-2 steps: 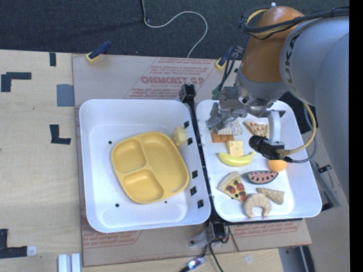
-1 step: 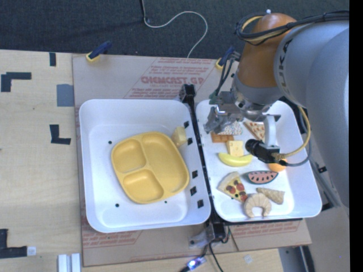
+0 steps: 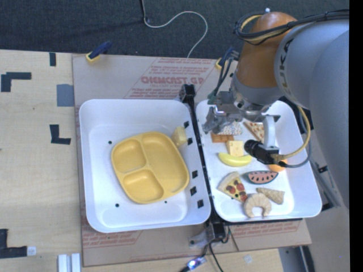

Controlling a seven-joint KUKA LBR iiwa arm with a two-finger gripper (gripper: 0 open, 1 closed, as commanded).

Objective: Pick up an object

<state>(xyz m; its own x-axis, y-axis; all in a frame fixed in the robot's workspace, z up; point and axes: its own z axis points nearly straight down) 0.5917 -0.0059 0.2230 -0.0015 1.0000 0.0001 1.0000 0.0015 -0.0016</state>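
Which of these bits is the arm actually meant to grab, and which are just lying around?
For the job:
gripper
banana
cheese wedge
pizza slice
watermelon slice
shrimp

Lying about:
yellow divided tray
white cable
cardboard sheet

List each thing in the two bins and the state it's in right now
Yellow tray: lying flat in the left bin, compartments bare.
Pale food piece: resting beside the tray's upper right corner.
Banana: lying in the right bin.
Cheese cube: just above the banana.
Pizza slice, watermelon slice, shrimp: lying loose.
Gripper: low over the right bin.
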